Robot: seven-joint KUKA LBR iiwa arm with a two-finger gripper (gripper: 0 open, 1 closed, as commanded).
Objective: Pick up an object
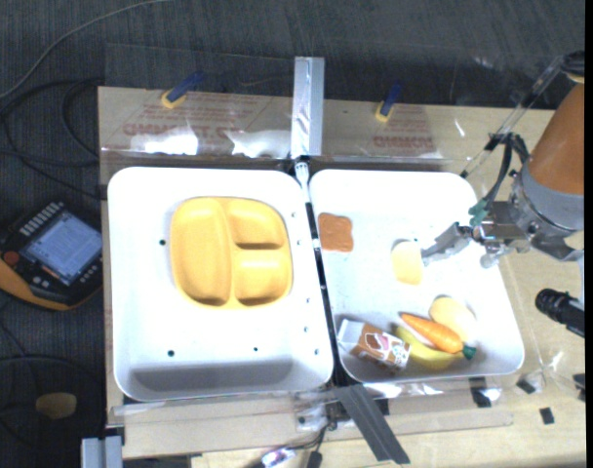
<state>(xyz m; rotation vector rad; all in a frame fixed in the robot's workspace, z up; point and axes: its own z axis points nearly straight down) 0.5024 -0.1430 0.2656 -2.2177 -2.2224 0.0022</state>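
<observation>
The right bin holds several food items. A brown square piece lies near its left wall, and a pale yellow block sits near the middle. At the front lie a carrot across a banana, a pale round fruit and a small printed packet. My gripper hangs over the right side of this bin, just right of the pale yellow block. It is open with nothing between its fingers; one fingertip points at the block.
The left bin holds a yellow divided tray. A metal divider post stands behind the bins. A handheld controller lies on the floor at left. Cables run beside the arm at right.
</observation>
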